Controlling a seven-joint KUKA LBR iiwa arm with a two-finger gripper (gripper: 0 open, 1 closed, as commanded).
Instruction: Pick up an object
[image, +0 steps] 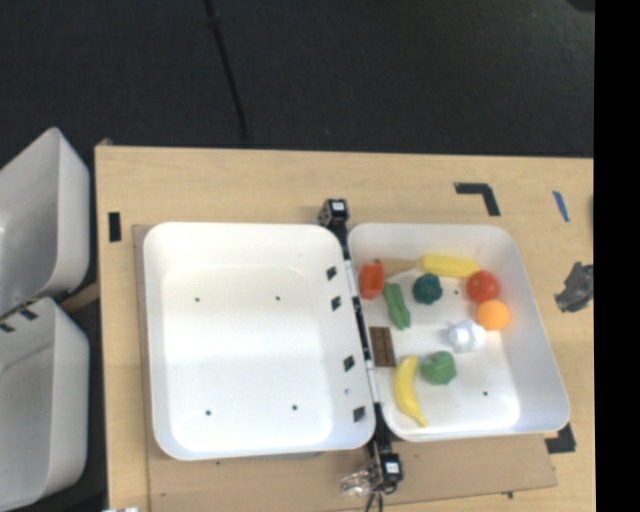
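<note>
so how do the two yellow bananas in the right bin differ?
The upper banana lies almost level along the bin's far wall; the lower banana runs top to bottom near the divider. The lower banana is clearly curved and looks longer; the upper banana looks straighter and stubbier. The upper banana sits beside the red ball; the lower banana sits beside a green piece. Both are yellow, lying flat in the right bin.

The two white bins (240, 440) look like smooth, slightly glossy plastic; the worktop (250, 185) beneath is pale matt wood; the banana (405, 390) looks like shiny plastic.
</note>
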